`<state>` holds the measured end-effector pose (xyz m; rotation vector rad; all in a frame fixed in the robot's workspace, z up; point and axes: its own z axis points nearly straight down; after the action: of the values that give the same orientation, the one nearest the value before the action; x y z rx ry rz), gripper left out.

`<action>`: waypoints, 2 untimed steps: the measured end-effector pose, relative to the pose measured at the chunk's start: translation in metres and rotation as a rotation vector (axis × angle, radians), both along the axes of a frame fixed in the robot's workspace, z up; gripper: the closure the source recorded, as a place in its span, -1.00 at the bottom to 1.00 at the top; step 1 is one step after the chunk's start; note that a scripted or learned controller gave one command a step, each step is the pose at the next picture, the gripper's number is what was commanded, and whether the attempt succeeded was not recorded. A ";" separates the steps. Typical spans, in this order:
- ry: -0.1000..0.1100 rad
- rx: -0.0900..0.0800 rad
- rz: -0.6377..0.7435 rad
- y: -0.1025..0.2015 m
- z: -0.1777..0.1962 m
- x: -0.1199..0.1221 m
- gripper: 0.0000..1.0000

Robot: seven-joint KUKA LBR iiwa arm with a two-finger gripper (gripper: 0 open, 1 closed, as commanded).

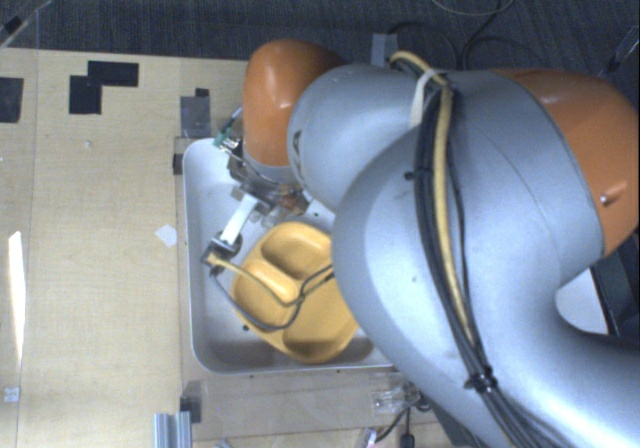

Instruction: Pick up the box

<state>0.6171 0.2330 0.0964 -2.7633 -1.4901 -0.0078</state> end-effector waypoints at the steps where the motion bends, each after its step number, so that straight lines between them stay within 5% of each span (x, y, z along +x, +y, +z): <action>1: -0.001 -0.001 0.138 0.003 0.122 -0.071 1.00; 2: -0.002 0.002 0.136 0.003 0.133 -0.070 1.00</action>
<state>0.5471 0.2361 0.2296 -2.6546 -1.6741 -0.0121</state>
